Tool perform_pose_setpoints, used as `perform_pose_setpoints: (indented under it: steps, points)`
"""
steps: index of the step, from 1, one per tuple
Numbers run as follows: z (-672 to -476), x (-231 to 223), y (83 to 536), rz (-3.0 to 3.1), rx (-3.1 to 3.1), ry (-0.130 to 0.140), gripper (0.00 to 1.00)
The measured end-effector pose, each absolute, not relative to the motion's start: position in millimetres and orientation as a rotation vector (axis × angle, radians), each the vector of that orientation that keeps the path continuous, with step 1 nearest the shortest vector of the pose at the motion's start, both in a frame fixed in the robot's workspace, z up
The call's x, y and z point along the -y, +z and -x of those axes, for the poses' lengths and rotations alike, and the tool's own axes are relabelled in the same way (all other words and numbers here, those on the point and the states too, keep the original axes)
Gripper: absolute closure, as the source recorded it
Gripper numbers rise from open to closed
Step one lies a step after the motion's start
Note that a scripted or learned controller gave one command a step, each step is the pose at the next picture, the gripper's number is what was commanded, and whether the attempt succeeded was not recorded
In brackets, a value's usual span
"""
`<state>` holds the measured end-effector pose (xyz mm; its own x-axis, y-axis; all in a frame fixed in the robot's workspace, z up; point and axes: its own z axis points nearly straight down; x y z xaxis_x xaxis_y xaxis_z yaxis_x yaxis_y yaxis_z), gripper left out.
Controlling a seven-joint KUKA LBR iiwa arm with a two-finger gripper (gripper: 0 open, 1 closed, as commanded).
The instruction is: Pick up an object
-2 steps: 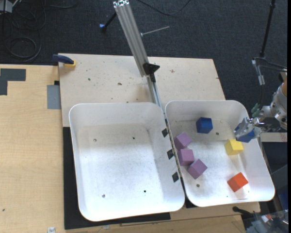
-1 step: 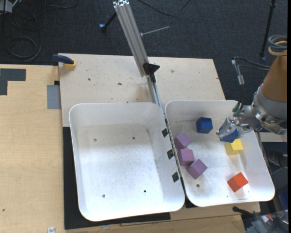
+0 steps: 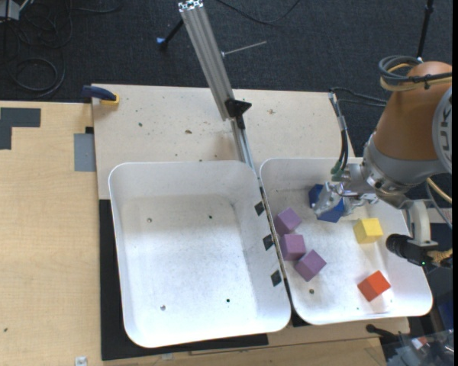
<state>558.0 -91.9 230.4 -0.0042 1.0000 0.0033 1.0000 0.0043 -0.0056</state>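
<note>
My gripper [image 3: 337,199] is low in the upper middle of the right bin [image 3: 336,300], directly over a blue block [image 3: 321,201]. The block shows on its left side and just below it, partly hidden by the gripper. I cannot see whether the block is gripped. Three purple cubes lie left of it: one [image 3: 288,220] near the divider, one [image 3: 293,245] below that, and one [image 3: 311,264] further down. A yellow cube [image 3: 369,229] sits to the right of the gripper. An orange-red cube [image 3: 375,285] lies near the bin's front right corner.
The left bin [image 3: 183,250] lies beside the right one, with black clips on the shared rim [image 3: 267,239]. A slanted aluminium pole [image 3: 210,52] rises behind the bins. A blue and yellow clamp [image 3: 101,94] lies at the bench's far left corner.
</note>
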Motion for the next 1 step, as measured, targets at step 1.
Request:
perform_pose_setpoints:
  steps: [1]
  points:
    - [-565.6, 37.4, 221.3, 2.211, 2.221, 0.004, 1.00]
